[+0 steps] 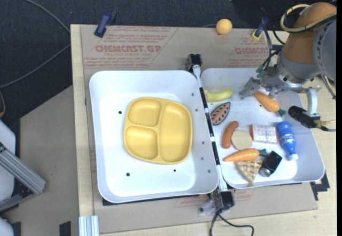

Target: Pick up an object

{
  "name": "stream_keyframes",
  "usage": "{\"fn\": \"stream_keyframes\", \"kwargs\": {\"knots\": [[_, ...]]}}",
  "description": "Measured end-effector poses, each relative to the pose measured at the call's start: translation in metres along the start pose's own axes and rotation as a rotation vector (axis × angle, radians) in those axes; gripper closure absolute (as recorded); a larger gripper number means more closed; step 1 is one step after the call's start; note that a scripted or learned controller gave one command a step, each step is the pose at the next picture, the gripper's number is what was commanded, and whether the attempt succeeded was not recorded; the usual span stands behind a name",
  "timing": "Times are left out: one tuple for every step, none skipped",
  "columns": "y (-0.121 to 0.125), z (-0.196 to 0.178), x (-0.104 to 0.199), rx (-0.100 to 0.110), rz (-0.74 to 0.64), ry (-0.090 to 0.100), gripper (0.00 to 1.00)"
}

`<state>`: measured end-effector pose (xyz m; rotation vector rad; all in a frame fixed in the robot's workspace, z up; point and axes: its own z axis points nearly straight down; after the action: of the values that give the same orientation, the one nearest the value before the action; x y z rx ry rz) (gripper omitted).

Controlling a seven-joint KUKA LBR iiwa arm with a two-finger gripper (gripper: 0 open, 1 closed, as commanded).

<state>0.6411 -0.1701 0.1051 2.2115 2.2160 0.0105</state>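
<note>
My gripper (262, 89) hangs over the back of the right bin (310, 172), its grey fingers (247, 91) spread open. A small orange carrot-shaped piece (267, 102) lies on the bin floor just below the gripper, its upper end reaching up between the fingers. I cannot tell whether they touch it. Also in this bin are a yellow banana (219, 94), a brown seeded slice (220, 113), an orange sausage (230, 134), a longer carrot (243, 155) and a blue bottle (287, 140).
The left bin (107, 96) holds a yellow divided plate (158, 129). Elsewhere in the right bin lie a round cracker (241, 139), a pink-white packet (263, 133), a waffle wedge (248, 170) and a black block (271, 163). An orange ball (224, 26) rests on the bench behind.
</note>
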Motion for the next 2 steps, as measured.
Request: {"fn": "stream_keyframes", "kwargs": {"knots": [[0.012, 0.02, -0.048, 0.014, -0.002, 0.013, 0.0], [0.013, 0.009, -0.051, 0.009, -0.002, 0.004, 1.0]]}}
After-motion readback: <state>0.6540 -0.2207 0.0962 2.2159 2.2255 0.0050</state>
